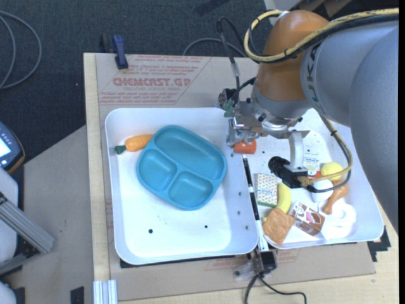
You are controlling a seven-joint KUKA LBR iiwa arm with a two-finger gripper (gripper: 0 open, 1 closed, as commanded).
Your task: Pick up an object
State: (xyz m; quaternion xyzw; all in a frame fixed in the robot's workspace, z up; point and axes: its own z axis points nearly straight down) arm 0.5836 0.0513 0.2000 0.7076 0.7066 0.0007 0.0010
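The gripper (pixel 241 138) hangs low over the far left corner of the right bin (pixel 261 157), right by the wall where the two bins meet. Open or closed? Cannot tell from this angle, the wrist hides it. Just beneath it, touching or nearly so, is a small red-orange piece (pixel 245 147), blocky and matte, and whether it is gripped or simply lying on the bin floor cannot be made out.

Out across the right bin, it's crowded. A card with a fine checked pattern (pixel 266 185) lies flat near the dividing wall, and a yellow banana (pixel 284 199), smooth and curved, sits against its edge. Nearer the front there's a flat tan-orange wedge (pixel 276 225), and beside it a glossy brown-and-white packet (pixel 308 218). Towards the arm's side, a rounded yellow lemon (pixel 330 169), an orange drumstick shape (pixel 335 198), and a pale white round thing (pixel 342 220) close to the front corner.

Over to the left bin (pixel 111 170), much roomier. A blue plate (pixel 182 166) with three moulded compartments lies at a slant in the middle, all of them bare. A toy carrot (pixel 135 143), orange with a green tip, lies beside the plate's far left rim.

Both bins are shallow, white and smooth, resting on a cardboard sheet (pixel 152 84) with red print.
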